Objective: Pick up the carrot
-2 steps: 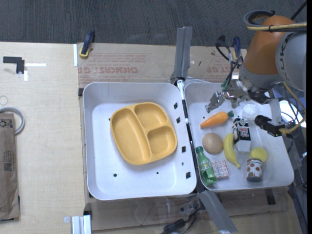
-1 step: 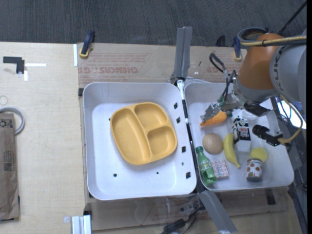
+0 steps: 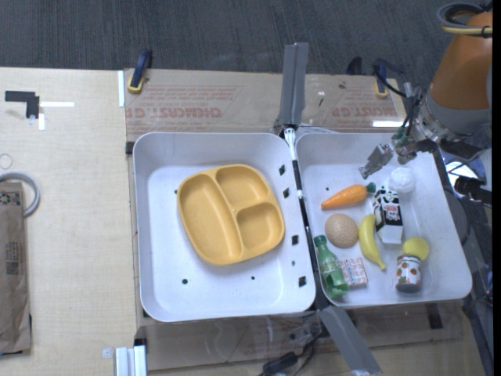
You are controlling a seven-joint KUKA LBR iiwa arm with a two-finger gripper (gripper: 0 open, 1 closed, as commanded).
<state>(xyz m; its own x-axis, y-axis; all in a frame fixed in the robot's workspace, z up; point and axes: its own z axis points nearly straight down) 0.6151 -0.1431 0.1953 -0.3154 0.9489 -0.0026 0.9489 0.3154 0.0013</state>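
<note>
Pale wood bench (image 3: 63,288) carries two white bins, the left bin (image 3: 156,272) holding a yellow divided plate (image 3: 231,212), the right bin (image 3: 446,288) holding the carrot (image 3: 344,197) below the jaws (image 3: 378,160), which hang released and apart from it.

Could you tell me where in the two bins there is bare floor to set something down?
Left bin: bare floor all around the yellow plate. Right bin: a bare patch at its far-left corner, above the carrot; crowded from there down to the green bottle and jar.
</note>
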